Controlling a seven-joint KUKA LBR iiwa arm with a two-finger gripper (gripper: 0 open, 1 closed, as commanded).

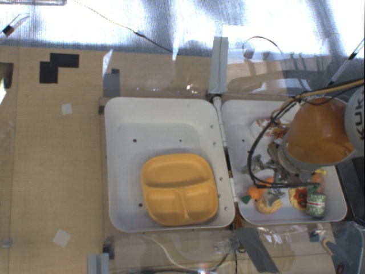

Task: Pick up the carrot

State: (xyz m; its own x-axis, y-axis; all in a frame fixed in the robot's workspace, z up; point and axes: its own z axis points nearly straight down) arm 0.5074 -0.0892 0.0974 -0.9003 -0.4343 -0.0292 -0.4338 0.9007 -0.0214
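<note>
One fixed camera looks down on my bench (51, 170) from above, at a slant, far enough back to take in both white bins: the left bin (122, 119) and the right bin (234, 130). I reach in from its right side. The far edge seems washed out by glare.

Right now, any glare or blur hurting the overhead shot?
Camera view: top strip blown out by bright light; clear bin walls throw reflections; small items in the right white bin look soft under the grey-and-orange arm; yellow compartment tray evenly lit and sharp.
</note>
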